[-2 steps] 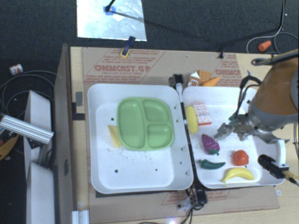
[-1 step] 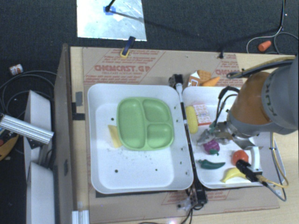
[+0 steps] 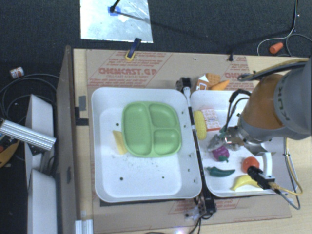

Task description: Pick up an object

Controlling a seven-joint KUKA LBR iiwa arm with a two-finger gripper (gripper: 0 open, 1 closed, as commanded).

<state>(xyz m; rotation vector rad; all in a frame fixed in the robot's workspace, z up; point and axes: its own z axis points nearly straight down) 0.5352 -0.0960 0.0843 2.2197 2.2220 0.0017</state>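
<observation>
Gripper [image 3: 218, 141]: low in right bin [image 3: 214, 191], grip state unreadable.
Purple toy [image 3: 222, 153]: just beneath the gripper.
Left edge: yellow corn [image 3: 199, 125] along the dividing wall.
Open floor: little, front-left corner.

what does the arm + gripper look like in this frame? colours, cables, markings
The arm is a thick rounded grey casing with a broad orange band above the wrist. A dark cable loops along the wrist. The gripper is small, metallic grey, blurred; no markings are legible on it.
</observation>
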